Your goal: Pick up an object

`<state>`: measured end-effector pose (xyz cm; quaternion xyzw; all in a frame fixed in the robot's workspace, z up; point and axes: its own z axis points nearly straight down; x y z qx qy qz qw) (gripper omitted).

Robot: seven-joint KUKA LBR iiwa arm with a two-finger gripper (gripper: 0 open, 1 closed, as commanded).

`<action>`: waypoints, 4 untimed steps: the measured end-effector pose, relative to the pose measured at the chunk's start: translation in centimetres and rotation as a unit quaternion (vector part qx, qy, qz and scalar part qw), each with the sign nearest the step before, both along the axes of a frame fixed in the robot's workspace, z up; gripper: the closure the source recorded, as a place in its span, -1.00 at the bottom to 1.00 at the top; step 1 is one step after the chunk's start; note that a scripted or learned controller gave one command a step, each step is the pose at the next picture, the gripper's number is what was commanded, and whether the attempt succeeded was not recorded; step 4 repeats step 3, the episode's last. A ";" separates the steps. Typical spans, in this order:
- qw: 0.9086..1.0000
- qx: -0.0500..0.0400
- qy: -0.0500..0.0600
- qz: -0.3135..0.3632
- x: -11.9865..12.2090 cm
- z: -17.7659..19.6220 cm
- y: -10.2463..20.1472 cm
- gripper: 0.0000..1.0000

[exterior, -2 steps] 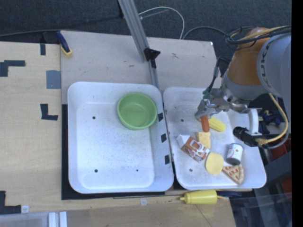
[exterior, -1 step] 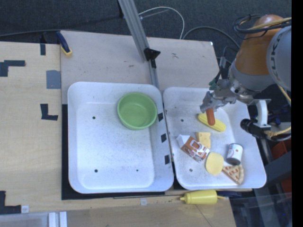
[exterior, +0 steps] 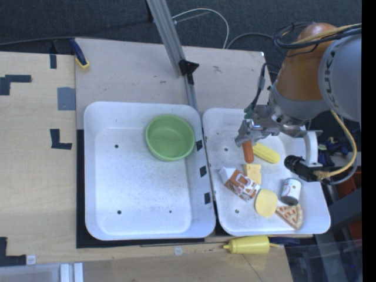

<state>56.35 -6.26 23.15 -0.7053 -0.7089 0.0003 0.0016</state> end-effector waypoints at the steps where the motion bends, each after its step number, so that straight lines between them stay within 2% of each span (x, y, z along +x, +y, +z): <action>1: 1.000 0.000 0.000 0.001 -0.9 0.4 5.7 1.00; 3: 1.000 0.000 0.001 0.001 -5.6 0.9 16.0 1.00; 4: 1.000 0.000 0.001 0.001 -5.6 0.9 16.0 1.00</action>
